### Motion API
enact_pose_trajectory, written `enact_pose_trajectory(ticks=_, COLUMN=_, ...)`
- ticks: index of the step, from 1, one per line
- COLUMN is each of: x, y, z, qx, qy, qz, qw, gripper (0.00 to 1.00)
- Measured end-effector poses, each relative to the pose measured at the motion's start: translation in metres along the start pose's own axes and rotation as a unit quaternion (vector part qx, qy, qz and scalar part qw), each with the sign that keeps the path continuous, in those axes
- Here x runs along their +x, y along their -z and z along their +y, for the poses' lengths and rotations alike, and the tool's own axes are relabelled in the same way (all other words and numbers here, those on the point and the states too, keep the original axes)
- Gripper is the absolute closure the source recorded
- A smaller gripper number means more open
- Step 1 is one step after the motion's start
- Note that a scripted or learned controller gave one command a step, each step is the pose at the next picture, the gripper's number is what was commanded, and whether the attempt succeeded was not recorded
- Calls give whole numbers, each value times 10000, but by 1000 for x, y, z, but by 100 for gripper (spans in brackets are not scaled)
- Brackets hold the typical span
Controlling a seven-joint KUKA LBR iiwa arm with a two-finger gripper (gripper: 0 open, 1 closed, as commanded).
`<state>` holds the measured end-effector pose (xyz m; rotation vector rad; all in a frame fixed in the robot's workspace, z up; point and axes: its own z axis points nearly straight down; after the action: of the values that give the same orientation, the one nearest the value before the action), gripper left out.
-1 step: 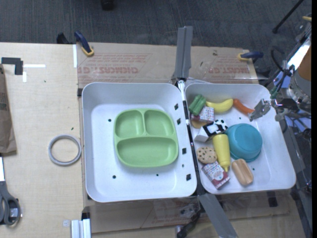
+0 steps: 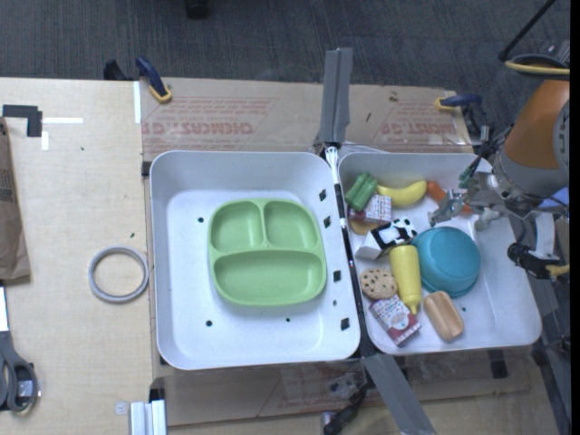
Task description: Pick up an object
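My gripper [image 2: 458,217] hangs over the back right part of the right bin [image 2: 507,324], just above the far rim of a blue bowl [image 2: 450,260]. It is open, and nothing sits between its fingers. An orange carrot-like piece [image 2: 437,190] lies just to its left. Further left are a yellow banana [image 2: 403,192] and a green item [image 2: 361,189]. A yellow bottle [image 2: 406,275], a cookie [image 2: 378,284], a red and white packet [image 2: 394,319], a tan bun [image 2: 443,315] and a black and white toy [image 2: 395,234] fill the bin's left and front.
The left bin [image 2: 172,270] holds a green divided plate [image 2: 267,252]. A grey ring [image 2: 119,273] lies on the bench to the left. A grey post [image 2: 336,93] stands behind the gap between the bins. Blue clamps [image 2: 154,78] grip the cardboard at the back.
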<state>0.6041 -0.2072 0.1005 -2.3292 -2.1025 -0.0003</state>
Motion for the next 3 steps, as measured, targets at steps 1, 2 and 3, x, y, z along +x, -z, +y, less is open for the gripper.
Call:
enact_pose_trajectory(ticks=1, x=10, y=-12, z=37, qx=12, qy=-271, qz=-4, qw=9996, gripper=0)
enact_pose_trajectory(ticks=2, x=28, y=-13, z=49, qx=62, qy=-73, qz=-26, qw=10000, gripper=0)
enact_pose_trajectory(ticks=3, x=-1, y=-12, z=-6, qx=15, qy=895, qz=4, qw=9960, gripper=0)
